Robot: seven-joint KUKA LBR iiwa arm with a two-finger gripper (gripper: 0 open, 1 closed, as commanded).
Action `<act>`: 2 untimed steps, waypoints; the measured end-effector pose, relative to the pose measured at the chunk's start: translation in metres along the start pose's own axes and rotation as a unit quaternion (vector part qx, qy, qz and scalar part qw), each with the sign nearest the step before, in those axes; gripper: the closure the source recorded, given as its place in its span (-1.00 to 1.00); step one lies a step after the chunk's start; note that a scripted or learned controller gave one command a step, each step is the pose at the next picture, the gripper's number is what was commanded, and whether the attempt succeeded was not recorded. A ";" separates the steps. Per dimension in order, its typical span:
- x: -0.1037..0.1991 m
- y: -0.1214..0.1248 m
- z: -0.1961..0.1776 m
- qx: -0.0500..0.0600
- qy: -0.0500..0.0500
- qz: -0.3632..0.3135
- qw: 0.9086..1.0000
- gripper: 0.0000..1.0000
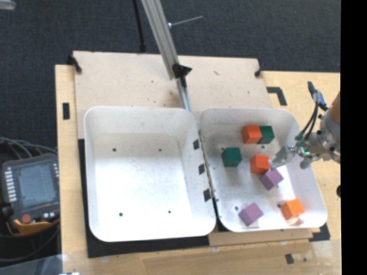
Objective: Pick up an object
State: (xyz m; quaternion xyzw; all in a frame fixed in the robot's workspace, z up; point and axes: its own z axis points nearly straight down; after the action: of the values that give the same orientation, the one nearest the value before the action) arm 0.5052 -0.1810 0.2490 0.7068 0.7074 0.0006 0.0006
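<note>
Seven blocks are lying in the right bin (298,125), which is sitting flush against the left bin (92,125) on the bench (63,171). Taking the right bin's middle as the dial's centre, an orange block (250,134) and a green block (266,134) are sitting at twelve o'clock, touching side by side, orange to the left. A second green block (231,157) is lying at nine o'clock, apart from the others. A second orange block (260,164) is resting at the dial's centre, with a purple block (272,178) just beside it at five o'clock, the two apparently touching at a corner. A second purple block (250,213) is lying at six o'clock near the front wall, and a third orange block (292,209) is sitting at four o'clock by the front right corner. The gripper (282,157) is reaching in from three o'clock, its tip hanging just beside the central orange block and above the upper purple one; how wide it is standing cannot be told, and no block is showing in its grasp. A slanted aluminium rail (162,34) is crossing the board behind the bins at twelve o'clock. A teach pendant (31,188) is lying off the bench at nine o'clock; its screen is too blurred to read, and no writing is showing legibly anywhere.
</note>
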 end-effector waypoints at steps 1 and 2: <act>-0.001 0.004 0.062 0.003 0.000 0.001 1.000 -1.00; -0.010 0.003 0.120 -0.002 -0.004 0.002 1.000 -1.00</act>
State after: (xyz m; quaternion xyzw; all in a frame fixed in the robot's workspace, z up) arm 0.5087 -0.1909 0.1293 0.7080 0.7062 -0.0009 0.0045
